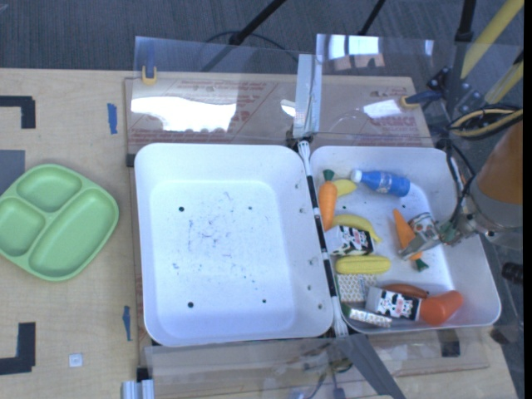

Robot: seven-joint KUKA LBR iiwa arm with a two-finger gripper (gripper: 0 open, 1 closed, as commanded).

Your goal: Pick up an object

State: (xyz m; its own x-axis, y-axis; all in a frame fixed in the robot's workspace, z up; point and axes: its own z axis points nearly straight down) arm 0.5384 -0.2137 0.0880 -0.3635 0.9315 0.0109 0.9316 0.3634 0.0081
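Right bin [478,260]: gripper [418,243] is being positioned low at an orange carrot [403,229] near the bin's right wall; finger state cannot be told. Also being housed there: blue bottle [381,181], banana [359,224], corn cob [362,264], second carrot [328,204].

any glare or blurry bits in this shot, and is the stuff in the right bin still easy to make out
Camera view: strong white glare on the clear panels behind both bins, washing out what lies beneath; the arm at the right edge is soft and blurred; the gripper is small and hard to resolve; the right bin is evenly lit, so the banana and blue bottle read clearly.
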